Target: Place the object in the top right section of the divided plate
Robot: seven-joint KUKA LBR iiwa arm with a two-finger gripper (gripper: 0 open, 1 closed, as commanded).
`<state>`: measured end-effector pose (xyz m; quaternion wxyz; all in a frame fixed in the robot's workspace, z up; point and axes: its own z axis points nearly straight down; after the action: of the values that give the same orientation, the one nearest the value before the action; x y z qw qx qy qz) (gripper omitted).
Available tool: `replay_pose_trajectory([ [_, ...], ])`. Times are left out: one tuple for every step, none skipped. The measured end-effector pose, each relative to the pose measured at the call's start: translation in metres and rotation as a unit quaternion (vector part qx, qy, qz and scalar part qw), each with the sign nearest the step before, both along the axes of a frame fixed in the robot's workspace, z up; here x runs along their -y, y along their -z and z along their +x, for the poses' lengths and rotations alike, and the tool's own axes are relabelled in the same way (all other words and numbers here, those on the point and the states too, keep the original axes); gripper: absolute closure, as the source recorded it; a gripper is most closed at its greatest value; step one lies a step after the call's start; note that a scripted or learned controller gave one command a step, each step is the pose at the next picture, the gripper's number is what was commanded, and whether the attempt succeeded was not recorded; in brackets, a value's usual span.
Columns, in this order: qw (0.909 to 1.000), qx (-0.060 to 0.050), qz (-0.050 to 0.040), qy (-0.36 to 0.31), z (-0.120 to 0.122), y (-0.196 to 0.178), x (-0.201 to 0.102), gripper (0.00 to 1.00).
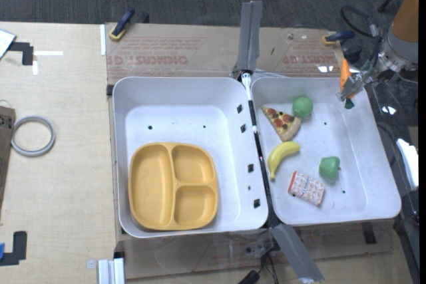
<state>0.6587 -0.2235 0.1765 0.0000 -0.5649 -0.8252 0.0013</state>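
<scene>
The arm (406,16) is reaching in from the right, its gripper (351,86) hanging over the upper right corner of the right bin (373,163); a small orange thing (344,74) is sitting at the gripper, though whether it is clamped between the fingers is too small to tell, and whether the gripper is apart or together I cannot tell.

The right bin is holding 5 things: a pizza slice (280,121) is lying near its upper left, with a green ball (302,106) just beside it on the right; a banana (281,156) is lying below the slice, near the bin's left wall; a red and white packet (307,187) is resting lower down, and a second green thing (329,168) is sitting just beside it to the upper right.

The left bin (180,103) is bearing a yellow divided plate (174,185) in its lower left part; the plate is showing 3 sections, 1 large on the left and 2 smaller on the right.

On the bench (53,196) to the left, a roll of tape (31,136) is lying well apart from both bins.
</scene>
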Motion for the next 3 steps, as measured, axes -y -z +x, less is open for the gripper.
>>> replay_pose_trajectory([
  [1.0, 0.001, -0.0011, -0.002, 0.001, -0.008, -0.001, 1.0],
  [1.0, 0.001, -0.0023, -0.004, 0.002, -0.016, -0.001, 1.0],
  [1.0, 0.001, -0.0034, -0.005, 0.003, -0.023, -0.001, 1.0],
])
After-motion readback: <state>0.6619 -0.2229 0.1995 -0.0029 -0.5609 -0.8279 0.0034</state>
